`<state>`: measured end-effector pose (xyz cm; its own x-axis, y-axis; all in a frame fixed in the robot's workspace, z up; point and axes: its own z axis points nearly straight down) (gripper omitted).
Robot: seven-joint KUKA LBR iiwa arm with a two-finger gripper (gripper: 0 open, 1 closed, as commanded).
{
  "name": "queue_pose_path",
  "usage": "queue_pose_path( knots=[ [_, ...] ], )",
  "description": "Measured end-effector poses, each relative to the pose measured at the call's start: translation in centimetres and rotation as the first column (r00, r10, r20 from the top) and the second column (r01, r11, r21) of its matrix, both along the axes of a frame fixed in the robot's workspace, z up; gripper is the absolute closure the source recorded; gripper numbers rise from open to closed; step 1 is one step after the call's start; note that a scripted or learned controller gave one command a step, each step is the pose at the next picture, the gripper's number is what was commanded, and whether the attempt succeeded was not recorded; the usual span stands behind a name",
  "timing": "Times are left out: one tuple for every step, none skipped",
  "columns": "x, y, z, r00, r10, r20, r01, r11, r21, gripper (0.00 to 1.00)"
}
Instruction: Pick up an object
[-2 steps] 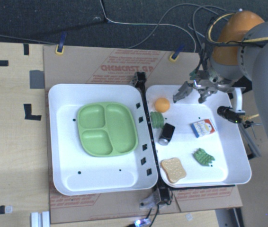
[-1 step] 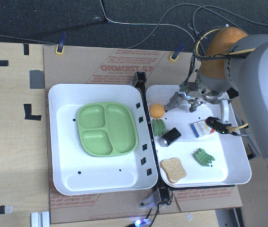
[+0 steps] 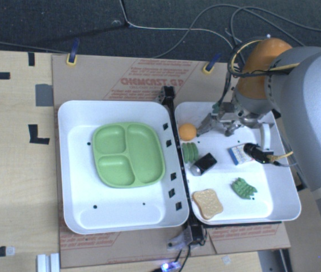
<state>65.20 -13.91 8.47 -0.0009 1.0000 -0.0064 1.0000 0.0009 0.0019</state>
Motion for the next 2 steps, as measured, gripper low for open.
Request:
queue_pose_path(
  knots=[
    [0.0,0.1,1.1,1.0,0.002,0.0,-0.002,1.0,0.0,1.0],
    [0.4,-0.3,7.3,1.0,0.0,0.001,0.0,1.0,0.006,1.0]
  ],
)
